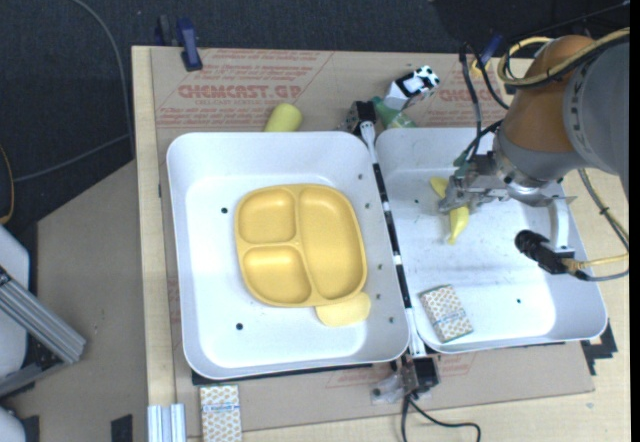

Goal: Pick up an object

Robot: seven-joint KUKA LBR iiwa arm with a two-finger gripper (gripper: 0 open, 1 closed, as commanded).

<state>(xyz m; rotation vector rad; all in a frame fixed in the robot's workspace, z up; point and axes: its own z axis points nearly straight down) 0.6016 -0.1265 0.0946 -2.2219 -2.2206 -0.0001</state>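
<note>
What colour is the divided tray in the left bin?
Yellow: the divided tray is plain pale yellow, seen clearly in the camera view.

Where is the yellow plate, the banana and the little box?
Yellow plate (300, 245), camera view, on the ridge where its three sections meet.
Banana (456, 222), camera view, on its lower half, below the gripper (462, 192).
Little box (445, 313), camera view, on the middle of its patterned top.

Robotics lab: cardboard-topped bench (250, 70) w/ white bins (190, 230), loose cables (90, 20).
</note>
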